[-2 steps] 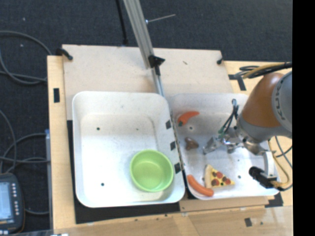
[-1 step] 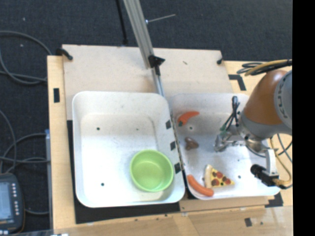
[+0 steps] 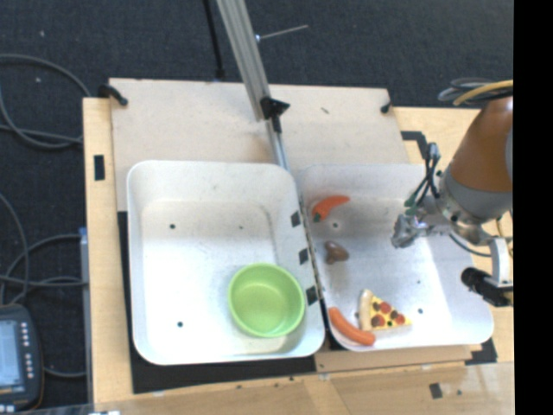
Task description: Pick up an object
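At the frame's right edge the arm is cut off. Its tool (image 3: 404,232) hangs over the right bin (image 3: 432,314), blurred; its state I cannot tell.

Two shallow white bins sit side by side on a pale wooden bench (image 3: 199,115): the left bin (image 3: 164,232) and the right bin (image 3: 432,292), their inner rims touching. A slanted aluminium post (image 3: 244,46) rises from the bench's far edge above the seam. Dark carpet (image 3: 52,24) surrounds the bench, with cables (image 3: 22,63) at left and a small screen device (image 3: 17,353) at the lower left corner.
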Motion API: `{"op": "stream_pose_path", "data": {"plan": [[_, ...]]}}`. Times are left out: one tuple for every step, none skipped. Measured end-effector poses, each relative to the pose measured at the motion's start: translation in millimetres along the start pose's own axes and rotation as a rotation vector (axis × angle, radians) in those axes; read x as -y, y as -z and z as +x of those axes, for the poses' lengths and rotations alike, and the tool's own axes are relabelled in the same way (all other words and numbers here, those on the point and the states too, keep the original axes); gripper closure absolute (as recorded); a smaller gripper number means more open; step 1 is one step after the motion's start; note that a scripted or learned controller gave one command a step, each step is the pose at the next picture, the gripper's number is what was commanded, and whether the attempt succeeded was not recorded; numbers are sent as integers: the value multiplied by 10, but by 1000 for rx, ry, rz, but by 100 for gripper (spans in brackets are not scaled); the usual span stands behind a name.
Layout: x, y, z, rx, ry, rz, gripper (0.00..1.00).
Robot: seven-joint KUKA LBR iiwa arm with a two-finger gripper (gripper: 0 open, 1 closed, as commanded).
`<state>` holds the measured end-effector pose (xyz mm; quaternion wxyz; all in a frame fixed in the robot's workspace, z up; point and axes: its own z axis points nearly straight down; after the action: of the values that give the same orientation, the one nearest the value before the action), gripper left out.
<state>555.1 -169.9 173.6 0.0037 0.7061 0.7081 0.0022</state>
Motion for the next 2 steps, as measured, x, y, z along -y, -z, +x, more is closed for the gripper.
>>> {"op": "stream_pose_path", "data": {"plan": [[-22, 424, -11, -1, 1, 2, 100], [-88, 531, 434, -3, 5, 5, 100]]}}
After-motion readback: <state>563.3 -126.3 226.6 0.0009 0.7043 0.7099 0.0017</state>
